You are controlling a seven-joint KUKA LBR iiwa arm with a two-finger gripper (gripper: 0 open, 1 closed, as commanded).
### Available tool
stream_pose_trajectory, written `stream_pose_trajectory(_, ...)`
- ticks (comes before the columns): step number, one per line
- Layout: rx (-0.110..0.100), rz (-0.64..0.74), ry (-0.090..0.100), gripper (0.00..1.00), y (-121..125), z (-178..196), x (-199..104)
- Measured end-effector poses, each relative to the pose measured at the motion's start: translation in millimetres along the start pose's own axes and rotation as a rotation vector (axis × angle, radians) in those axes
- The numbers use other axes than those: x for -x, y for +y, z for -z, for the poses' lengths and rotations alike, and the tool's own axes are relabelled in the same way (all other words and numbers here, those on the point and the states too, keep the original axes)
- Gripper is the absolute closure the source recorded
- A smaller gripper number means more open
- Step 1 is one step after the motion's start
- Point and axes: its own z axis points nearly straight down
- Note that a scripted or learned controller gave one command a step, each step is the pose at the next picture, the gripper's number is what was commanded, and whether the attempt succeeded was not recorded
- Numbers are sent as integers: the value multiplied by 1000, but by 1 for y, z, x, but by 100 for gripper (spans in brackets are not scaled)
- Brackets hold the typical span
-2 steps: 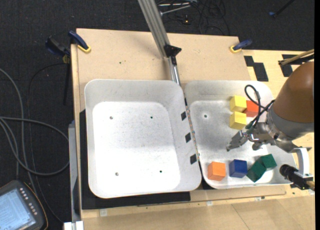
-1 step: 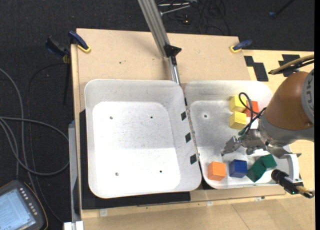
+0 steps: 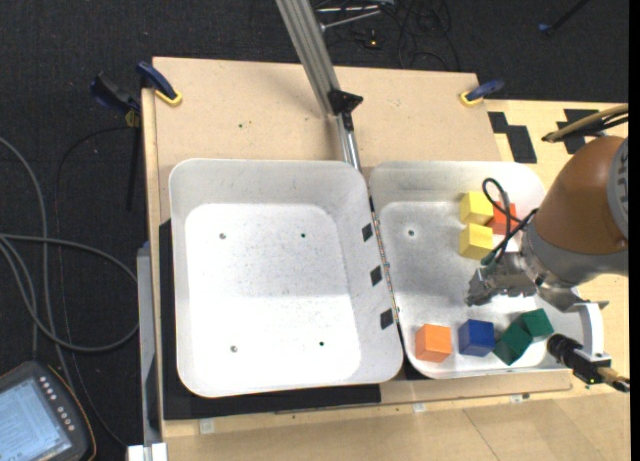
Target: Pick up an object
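Gripper [image 3: 483, 287] low in right bin [image 3: 425, 264], just near of two yellow blocks [image 3: 478, 224]; grip state cannot tell, view poor. Orange block [image 3: 433, 342], blue block [image 3: 478, 337], green block [image 3: 523, 335] along near wall.

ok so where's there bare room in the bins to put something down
The left bin has a bare floor from wall to wall. In the right bin, the patch beside the divider, above the orange block, is free. Its right half is crowded: yellow blocks, blue block, green block and the hand.
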Motion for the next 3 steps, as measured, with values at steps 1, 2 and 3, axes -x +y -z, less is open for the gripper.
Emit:
stream_pose_trajectory(1,5,3,-1,100,10,59,-3)
stream_pose_trajectory(2,4,3,-1,100,12,108,-3)
stream_pose_trajectory(3,-1,7,1,100,31,97,-55)
